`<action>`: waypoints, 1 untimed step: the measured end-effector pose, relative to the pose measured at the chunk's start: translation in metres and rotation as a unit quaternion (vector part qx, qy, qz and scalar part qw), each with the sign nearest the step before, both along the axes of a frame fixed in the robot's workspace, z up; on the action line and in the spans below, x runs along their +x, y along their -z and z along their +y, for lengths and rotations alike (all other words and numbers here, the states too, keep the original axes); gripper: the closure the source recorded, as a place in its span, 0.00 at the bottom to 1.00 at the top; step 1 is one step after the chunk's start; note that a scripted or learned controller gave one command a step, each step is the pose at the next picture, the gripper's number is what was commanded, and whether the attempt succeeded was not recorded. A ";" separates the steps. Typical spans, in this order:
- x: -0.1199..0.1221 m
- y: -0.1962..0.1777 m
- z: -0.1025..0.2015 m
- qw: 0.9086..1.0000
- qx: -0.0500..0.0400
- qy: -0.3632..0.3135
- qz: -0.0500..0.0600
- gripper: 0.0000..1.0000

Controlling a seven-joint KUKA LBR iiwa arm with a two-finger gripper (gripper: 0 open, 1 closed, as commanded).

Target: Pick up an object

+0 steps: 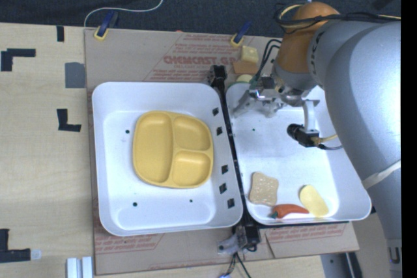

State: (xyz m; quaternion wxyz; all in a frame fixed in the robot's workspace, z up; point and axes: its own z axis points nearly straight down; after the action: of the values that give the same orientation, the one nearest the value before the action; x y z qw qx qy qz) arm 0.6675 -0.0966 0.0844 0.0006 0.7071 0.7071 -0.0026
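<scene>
Nearest the camera, along the front edge of the right bin [339, 159], a red pepper-like piece [289, 210] is seen between a tan slice of toast [264, 189] and a pale yellow piece [315, 200]. A yellow divided plate [172, 148] is set in the middle of the left bin [111, 140]. At the right bin's back edge, near its left corner, the gripper [260, 96] is found; whether it is released or clenched cannot be told.
</scene>
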 end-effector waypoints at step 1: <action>0.000 -0.010 0.001 1.000 0.001 0.000 0.000 1.00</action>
State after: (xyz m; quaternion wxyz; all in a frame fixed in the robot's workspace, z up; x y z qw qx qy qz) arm 0.6676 -0.0953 0.0942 -0.0003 0.7068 0.7074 -0.0019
